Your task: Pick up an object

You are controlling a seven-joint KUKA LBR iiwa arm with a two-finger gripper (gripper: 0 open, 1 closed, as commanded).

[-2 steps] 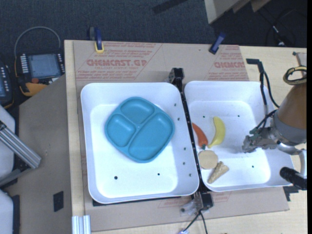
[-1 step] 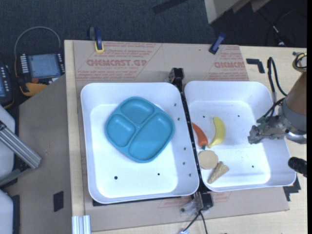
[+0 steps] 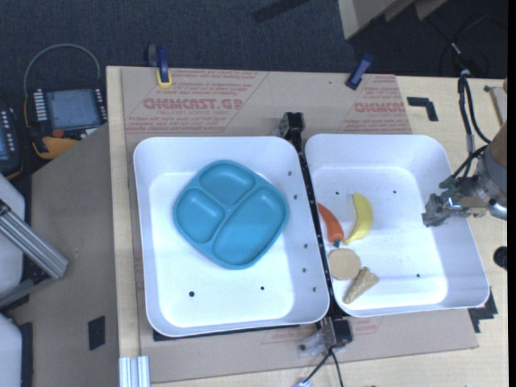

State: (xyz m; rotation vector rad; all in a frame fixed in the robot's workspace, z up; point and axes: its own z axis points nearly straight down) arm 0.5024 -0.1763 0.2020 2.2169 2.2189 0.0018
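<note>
Robot lab bench.
Clamped board (image 3: 266, 95) bearing two white bins (image 3: 153, 240), a teach pendant (image 3: 71, 109), loose cables (image 3: 472, 111).

Two shallow white bins sit side by side on the bench: the left bin (image 3: 153, 240) holds one blue divided plate (image 3: 231, 214), while the right bin (image 3: 403, 156) holds four items, all near the plate-side wall: one yellow banana (image 3: 360, 217), one orange carrot (image 3: 331, 222), one round tan cookie (image 3: 344, 263) and one tan cone-shaped piece (image 3: 360, 284)
</note>
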